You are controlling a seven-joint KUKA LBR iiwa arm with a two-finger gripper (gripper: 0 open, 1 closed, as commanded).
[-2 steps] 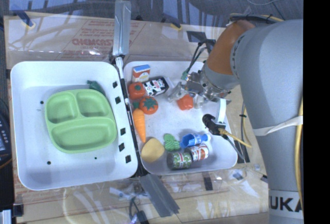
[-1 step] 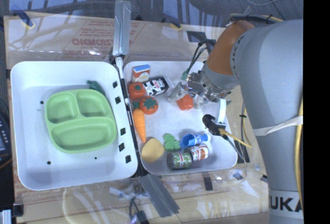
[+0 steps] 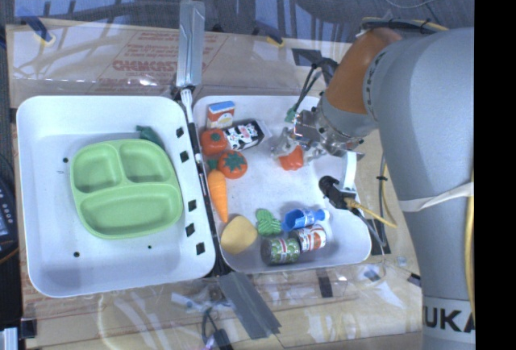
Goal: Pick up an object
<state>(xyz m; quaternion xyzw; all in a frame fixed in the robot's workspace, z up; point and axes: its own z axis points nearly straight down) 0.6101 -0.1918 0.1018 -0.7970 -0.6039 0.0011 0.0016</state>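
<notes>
Camera view, from above at a slant: two shallow white bins side by side on the worktop (image 3: pixel 97 50). In the left bin (image 3: pixel 40 260), a green divided plate (image 3: pixel 125 187) lying flat, with a dark green scrap (image 3: pixel 149 133) at its upper right corner.

In the right bin (image 3: pixel 355 247), along the left wall: a small orange-and-white carton (image 3: pixel 220 113), two red tomatoes (image 3: pixel 214 141) touching, a carrot (image 3: pixel 218 193) pointing down, a yellow potato-like piece (image 3: pixel 239 234). Beside the carton, a black-and-white packet (image 3: pixel 244 134). Near the bottom rim: a green leafy piece (image 3: pixel 268 222), a blue cup (image 3: pixel 296 218) on its side, a green-labelled can (image 3: pixel 280 249) and a red-labelled can (image 3: pixel 313 239) lying close together.

Reaching in from the right, the grey arm (image 3: pixel 427 122) with its orange band. Tool (image 3: pixel 292 148) low over the bin's upper right part, right at a small orange-red object (image 3: pixel 292 159). Whether open or closed, and whether gripping that object: cannot tell, tips too small and cluttered.
</notes>
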